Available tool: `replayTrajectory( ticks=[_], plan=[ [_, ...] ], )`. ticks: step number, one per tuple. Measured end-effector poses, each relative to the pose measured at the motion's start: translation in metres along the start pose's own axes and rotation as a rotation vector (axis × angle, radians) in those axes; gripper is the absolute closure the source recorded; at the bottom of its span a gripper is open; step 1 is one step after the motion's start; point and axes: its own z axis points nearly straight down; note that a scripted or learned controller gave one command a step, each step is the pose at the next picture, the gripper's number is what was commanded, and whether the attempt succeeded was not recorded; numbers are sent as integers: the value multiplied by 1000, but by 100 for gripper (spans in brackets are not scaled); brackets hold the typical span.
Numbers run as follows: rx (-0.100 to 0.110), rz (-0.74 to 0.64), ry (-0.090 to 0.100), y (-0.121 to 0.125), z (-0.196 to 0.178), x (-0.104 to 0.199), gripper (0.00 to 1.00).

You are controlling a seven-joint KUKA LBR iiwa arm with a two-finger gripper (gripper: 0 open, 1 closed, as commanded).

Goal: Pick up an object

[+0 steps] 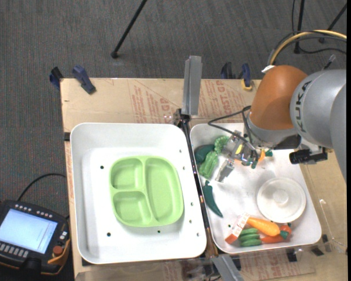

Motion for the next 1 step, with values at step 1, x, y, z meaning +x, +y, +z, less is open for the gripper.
replayTrajectory(
  ticks=[1],
  plan=[
    [1, -19, 7, -17, 0, -14, 0]
  ],
)
